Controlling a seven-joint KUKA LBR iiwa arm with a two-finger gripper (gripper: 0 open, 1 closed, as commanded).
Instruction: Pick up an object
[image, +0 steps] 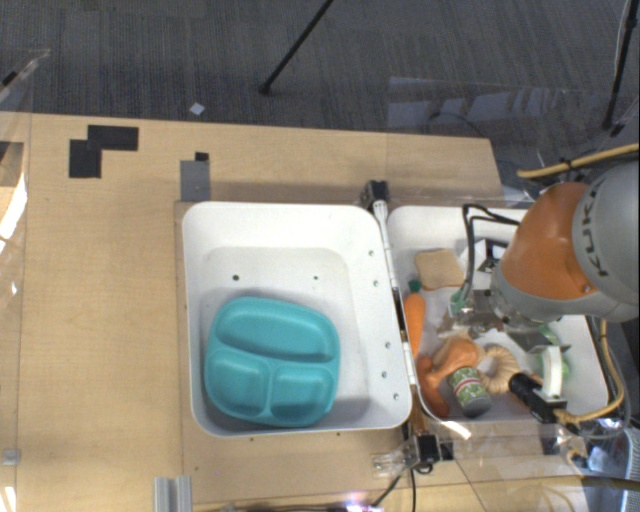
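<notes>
The arm (560, 250) reaches into the right bin (440, 235), its wrist covering the jaws (490, 318), so whether they are apart or together cannot be told. Below it lie a carrot (413, 318), a tan block (440, 267), an orange toy (447, 358) and what looks like a small can (468, 390). The left bin (280, 225) on the surface (100, 330) holds a teal divided tray (270, 360).

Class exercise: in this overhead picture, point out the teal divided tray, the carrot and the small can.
teal divided tray (270, 360), camera view, on the ridge between its compartments.
carrot (413, 318), camera view, on its orange body.
small can (468, 389), camera view, on its labelled side.
</notes>
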